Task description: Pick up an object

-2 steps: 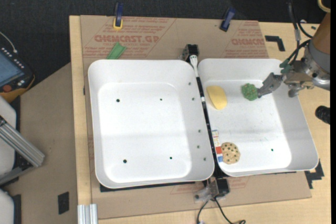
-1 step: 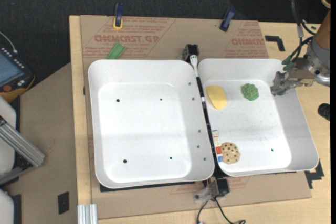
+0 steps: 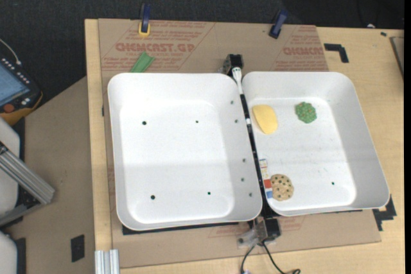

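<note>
Objects on offer: three small items lay in the right bin [image 3: 359, 131]: a yellow lemon-shaped piece [image 3: 265, 119], a green knobbly broccoli-like piece [image 3: 306, 112], and a chocolate-chip cookie [image 3: 281, 187].
Lemon piece position: sat close against the bin's left wall, just beside the divider where the two bins met.
Green piece position: lay near the lemon piece, toward the far side of the bin, apart from any wall.
Cookie position: rested in the near left corner, right by the wall and a small red-and-blue tag.
Left bin [image 3: 128, 138]: held no loose items.
Jaws: state could not be told from this view.
Risk, wall crowding: the lemon piece and cookie were so near the wall that one finger would likely land on the rim or have no room to close.
Risk, flat profile: the cookie looked thin; a descent stopping short would probably close on air.
Risk, rolling: the rounded lemon piece could squirt sideways if pinched off-centre.
Safest pick, as judged: the green piece, having open floor around it.
</note>
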Robot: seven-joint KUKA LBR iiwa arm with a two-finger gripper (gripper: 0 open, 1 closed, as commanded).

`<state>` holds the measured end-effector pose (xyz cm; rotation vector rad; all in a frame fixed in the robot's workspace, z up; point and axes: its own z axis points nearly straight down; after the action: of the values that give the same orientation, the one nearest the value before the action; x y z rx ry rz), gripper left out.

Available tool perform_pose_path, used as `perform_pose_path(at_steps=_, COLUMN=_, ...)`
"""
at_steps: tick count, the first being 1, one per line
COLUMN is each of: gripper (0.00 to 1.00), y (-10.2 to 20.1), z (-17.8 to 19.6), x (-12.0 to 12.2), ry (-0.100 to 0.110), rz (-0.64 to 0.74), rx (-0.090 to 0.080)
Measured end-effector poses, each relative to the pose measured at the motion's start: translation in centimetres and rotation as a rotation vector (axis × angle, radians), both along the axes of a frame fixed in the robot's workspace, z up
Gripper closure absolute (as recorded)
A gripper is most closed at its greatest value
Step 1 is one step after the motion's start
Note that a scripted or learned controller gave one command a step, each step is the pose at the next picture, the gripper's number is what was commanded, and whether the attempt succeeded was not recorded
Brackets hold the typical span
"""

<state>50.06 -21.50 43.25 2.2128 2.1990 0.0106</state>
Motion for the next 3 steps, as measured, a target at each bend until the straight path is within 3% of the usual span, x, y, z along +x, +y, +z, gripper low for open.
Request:
perform_pose_path(at_steps=1, gripper=1.00, y=5.6, z=-12.6, x=3.3, ry=0.030, rz=0.012, rx=0.015)
perform_pose_path(at_steps=2, gripper=1.00, y=-0.4, z=-9.8, x=-2.4, ry=0.020, rz=-0.002, rx=0.008)
perform_pose_path(at_steps=3, gripper=1.00, y=5.4, z=-10.7, x=0.3, ry=0.022, rz=0.011, rx=0.012)
